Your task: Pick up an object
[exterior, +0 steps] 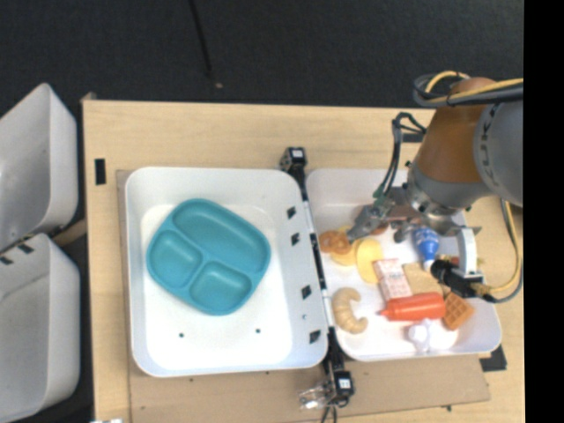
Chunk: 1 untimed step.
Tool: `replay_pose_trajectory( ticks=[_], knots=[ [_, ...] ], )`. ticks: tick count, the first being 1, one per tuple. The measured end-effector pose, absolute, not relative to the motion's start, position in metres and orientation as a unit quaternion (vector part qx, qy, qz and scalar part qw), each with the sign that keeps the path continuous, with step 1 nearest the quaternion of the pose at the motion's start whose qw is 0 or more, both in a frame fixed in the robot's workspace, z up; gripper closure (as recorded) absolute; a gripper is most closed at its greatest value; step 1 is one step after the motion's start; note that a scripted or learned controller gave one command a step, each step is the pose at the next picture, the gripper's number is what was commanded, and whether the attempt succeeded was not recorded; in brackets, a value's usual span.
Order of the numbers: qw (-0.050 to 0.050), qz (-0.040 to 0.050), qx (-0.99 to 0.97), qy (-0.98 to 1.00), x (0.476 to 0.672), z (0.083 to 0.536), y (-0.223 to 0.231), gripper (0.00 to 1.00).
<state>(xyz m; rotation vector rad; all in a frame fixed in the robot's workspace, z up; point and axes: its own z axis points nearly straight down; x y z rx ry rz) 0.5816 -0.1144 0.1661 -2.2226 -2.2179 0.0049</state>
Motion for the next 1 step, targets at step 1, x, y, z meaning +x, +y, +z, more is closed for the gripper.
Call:
replay_pose_trajectory(
  ticks=[1],
  knots=[
    [0.001, 0.0015, -0.709, -0.705, 0.5846, 0.1033, -0.1131, 0.00]
  ],
)
